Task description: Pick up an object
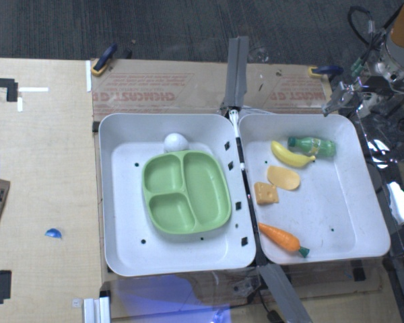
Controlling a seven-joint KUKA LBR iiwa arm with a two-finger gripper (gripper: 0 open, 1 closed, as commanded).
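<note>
Brown cardboard (155, 86) behind bins shows red mirrored lettering, illegible; banana (289, 155) touches green bottle (312, 145); gripper (343, 96) jaw state indeterminate.

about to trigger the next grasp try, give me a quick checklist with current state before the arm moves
1. Graspable objects in the right bin: banana, green bottle, carrot, cracker, yellow chip-like piece - ok.
2. Banana and bottle separated: they touch - not ok.
3. Carrot away from the bin wall: it lies by the front left edge - not ok.
4. Gripper clear of the bins, at the far right corner - ok.
5. Finger opening - cannot tell.
6. Left bin holds green divided plate and white ball - ok.
</note>
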